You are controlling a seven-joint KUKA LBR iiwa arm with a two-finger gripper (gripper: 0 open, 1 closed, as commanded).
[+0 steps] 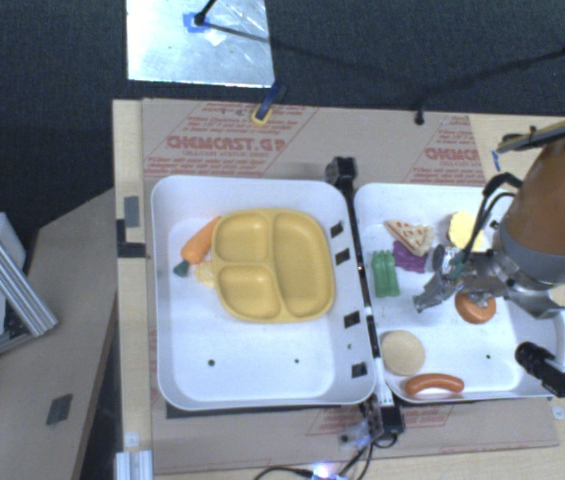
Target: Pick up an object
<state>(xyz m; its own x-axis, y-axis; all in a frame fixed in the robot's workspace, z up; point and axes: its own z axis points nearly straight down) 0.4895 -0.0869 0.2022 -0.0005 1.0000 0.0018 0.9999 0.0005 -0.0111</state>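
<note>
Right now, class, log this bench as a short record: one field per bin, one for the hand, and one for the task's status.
left bin: yellow tray; carrot at its left edge
right bin: sandwich wedge, green block, purple piece, bun, sausage, yellow ball, orange ring
hand: low over right bin, between green block and orange ring
status: nothing seen lifted

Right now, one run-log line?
pincer over right bin | nothing seen held | nearest: green piece, orange ring | yellow tray left bin
</note>
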